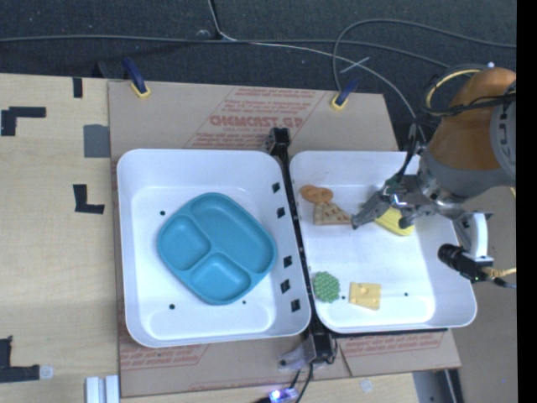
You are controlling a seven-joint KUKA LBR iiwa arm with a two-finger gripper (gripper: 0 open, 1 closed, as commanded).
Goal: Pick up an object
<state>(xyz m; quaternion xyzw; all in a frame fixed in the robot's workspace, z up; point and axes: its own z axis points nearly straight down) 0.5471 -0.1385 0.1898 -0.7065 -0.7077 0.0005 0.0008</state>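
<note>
My gripper (384, 216) hangs low over the right bin (424, 309), near its upper right part, and stands open. One dark finger (362, 218) points left toward a tan wedge-shaped piece (331, 215). A yellow object (394, 222) lies between the fingers, partly covered by them. I cannot tell whether they touch it. Also in this bin are an orange-brown bun-like piece (316, 194), a green broccoli-like ball (326, 287) and a yellow cheese slab (365, 295).
The left bin (138, 309) holds a blue compartment plate (216, 247). A black divider with clips (289, 242) runs between the bins. Cables (369, 65) arc above the right bin. The arm's grey and orange body (470, 149) covers the right bin's far right corner.
</note>
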